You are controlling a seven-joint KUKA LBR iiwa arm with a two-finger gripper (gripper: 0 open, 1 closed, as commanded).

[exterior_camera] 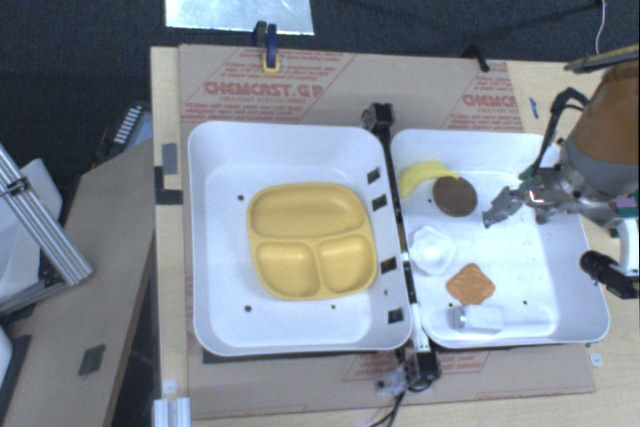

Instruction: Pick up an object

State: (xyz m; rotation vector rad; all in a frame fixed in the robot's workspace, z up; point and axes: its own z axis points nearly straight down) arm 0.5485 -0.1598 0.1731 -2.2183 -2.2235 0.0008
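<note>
Right bin [560, 315], claw [497, 212] low above

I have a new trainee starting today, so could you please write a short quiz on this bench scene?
1. True or false: the yellow divided tray lies in the left bin.
2. Which item lies nearest the gripper? A) brown round object B) orange cookie-like piece C) clear packet
3. How many compartments does the tray have?

Key: 1 true; 2 A; 3 three.
</note>
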